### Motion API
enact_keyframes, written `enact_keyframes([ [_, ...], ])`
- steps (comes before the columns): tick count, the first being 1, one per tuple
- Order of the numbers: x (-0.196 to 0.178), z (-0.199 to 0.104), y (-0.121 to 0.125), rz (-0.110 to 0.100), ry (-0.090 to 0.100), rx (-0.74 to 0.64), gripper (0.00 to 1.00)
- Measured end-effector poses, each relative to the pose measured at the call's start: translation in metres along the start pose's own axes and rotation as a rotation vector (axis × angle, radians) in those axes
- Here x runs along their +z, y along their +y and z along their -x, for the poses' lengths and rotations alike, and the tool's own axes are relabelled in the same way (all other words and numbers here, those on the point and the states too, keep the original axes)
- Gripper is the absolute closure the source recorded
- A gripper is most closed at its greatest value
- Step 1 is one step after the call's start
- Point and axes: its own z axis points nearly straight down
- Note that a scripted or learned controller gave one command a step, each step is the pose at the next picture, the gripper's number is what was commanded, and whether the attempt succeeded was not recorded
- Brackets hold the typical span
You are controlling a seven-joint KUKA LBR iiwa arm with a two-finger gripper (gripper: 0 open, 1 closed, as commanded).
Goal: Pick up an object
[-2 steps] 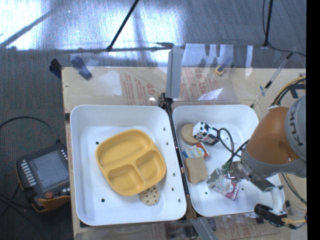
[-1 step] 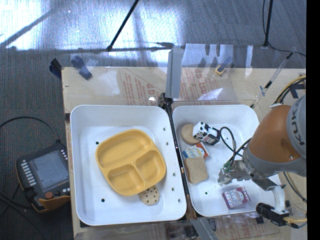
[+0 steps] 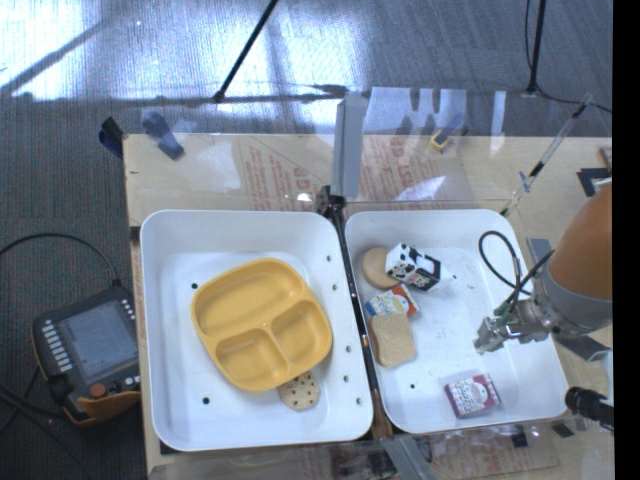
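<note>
1. Over the right bin (image 3: pixel 520 238), camera view: the gripper (image 3: pixel 497 333) hangs above bare floor; whether its jaws stand wide or narrow, I cannot tell.
2. Candidates lie apart from it: red packet (image 3: pixel 472 394) nearest, toast slice (image 3: pixel 393 340), cow-print carton (image 3: pixel 413 266).
3. Risk, as I judge: descending here closes on nothing, since every object sits off to the side.

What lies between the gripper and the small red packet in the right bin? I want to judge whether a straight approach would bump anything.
Nothing visible. The gripper hangs over bare white floor of the right bin, and the red packet lies apart from the toast slice.
</note>
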Motion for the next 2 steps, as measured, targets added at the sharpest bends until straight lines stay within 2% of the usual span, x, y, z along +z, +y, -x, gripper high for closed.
enact_keyframes([
  [1,0.0,0.0,0.0,0.0,0.0,0.0,0.0],
  [2,0.075,-0.008,-0.002,-0.001,0.001,-0.28,0.0],
])
